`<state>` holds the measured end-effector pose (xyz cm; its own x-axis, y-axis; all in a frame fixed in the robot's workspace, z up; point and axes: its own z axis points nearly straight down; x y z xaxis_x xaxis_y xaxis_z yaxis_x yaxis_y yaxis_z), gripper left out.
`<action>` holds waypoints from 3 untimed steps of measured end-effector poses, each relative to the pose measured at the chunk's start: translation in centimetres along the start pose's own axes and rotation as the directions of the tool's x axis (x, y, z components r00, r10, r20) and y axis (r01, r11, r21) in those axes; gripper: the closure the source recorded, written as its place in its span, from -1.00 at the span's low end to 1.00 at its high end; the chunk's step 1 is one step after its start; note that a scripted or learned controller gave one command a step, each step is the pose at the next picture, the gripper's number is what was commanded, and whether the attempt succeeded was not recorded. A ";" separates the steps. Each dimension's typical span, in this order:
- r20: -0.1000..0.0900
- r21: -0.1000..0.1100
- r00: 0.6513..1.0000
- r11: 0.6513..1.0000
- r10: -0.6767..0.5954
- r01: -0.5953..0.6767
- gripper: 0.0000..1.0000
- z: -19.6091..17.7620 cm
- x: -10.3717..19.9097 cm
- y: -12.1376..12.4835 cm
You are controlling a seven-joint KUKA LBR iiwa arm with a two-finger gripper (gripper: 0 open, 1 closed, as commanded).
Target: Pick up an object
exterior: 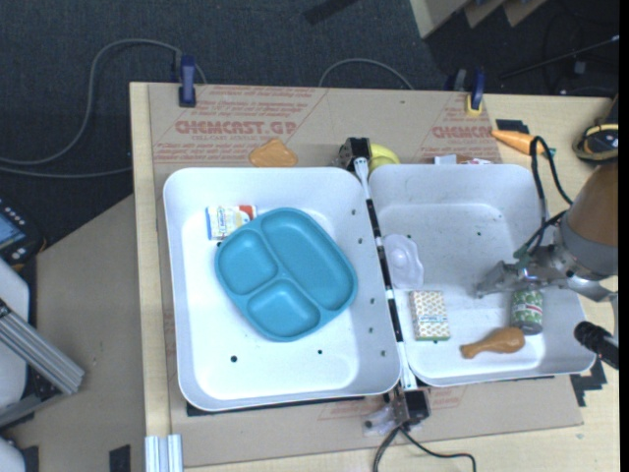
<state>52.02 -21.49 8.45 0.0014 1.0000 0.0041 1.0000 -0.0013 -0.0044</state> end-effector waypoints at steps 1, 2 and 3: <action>0.004 -0.006 1.000 1.000 -0.001 0.001 1.00 -1.0 0.0 0.2; 0.003 -0.005 1.000 1.000 -0.001 0.001 -1.00 -1.0 0.0 0.2; -0.005 -0.001 1.000 1.000 -0.004 0.004 -1.00 0.0 -0.5 -4.1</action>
